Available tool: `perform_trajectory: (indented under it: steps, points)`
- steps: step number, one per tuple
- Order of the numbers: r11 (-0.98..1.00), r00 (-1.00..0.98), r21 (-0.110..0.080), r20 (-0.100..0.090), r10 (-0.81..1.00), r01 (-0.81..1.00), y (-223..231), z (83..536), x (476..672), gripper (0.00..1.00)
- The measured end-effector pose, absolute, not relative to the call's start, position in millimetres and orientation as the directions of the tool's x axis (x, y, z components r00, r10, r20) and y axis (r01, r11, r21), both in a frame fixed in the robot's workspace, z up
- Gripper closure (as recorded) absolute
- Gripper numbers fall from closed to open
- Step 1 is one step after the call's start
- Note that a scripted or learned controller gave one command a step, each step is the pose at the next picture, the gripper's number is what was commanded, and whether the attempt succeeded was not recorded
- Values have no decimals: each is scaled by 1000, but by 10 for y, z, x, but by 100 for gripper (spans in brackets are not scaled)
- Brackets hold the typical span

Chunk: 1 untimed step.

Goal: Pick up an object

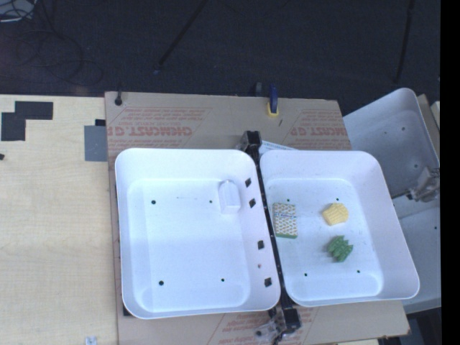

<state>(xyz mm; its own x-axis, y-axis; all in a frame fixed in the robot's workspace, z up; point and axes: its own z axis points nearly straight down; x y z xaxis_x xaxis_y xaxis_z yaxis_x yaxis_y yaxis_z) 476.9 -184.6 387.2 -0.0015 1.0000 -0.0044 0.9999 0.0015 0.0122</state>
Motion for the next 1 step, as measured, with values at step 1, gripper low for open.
perform_trajectory:
  steps: [1]
  points:
    - [1, -1, -15, 6, 1000, 1000, -1514, 2564, 4744, 100]
